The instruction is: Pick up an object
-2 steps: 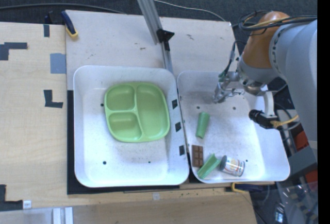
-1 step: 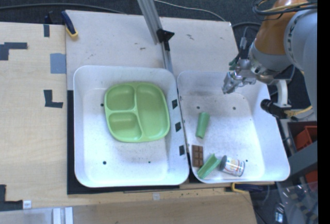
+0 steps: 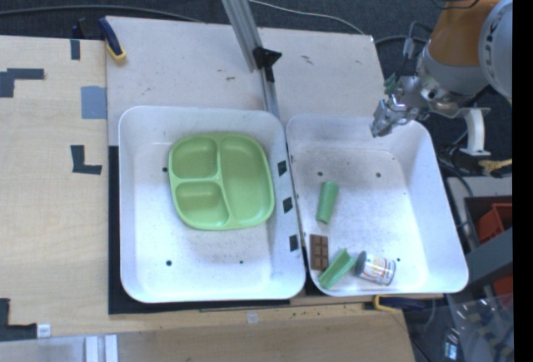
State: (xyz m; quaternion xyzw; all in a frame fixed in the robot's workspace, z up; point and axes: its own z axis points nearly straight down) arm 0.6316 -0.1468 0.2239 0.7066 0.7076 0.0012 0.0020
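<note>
Counted two shallow white plastic bins side by side: left bin (image 3: pixel 133 210) and right bin (image 3: pixel 441 219), touching along the shared middle edge.

Found one thing in the left bin: a green three-compartment plastic plate (image 3: pixel 221 181), lying flat near the bin's middle.

Counted four small things in the right bin, all in its near left part:
- one green cylinder (image 3: pixel 326 202), lying on its side, apart from the rest
- one brown ridged block (image 3: pixel 319 250), flat against the left wall
- one green flat wedge (image 3: pixel 335 269), just beside the brown ridged block, tilted
- one small silvery can (image 3: pixel 376 269), on its side, touching or nearly touching the green flat wedge

Noted one slanted metal pole (image 3: pixel 237 11) behind the bins.

Saw one grey arm (image 3: pixel 454 73) reaching in from the right, orange band (image 3: pixel 468 19) above the wrist, bent downward toward the right bin's far rim. Placed the gripper (image 3: pixel 384 122) at that far rim, well apart from all four small things, with nothing seen in it. Could not tell whether set wide or narrow.
</note>
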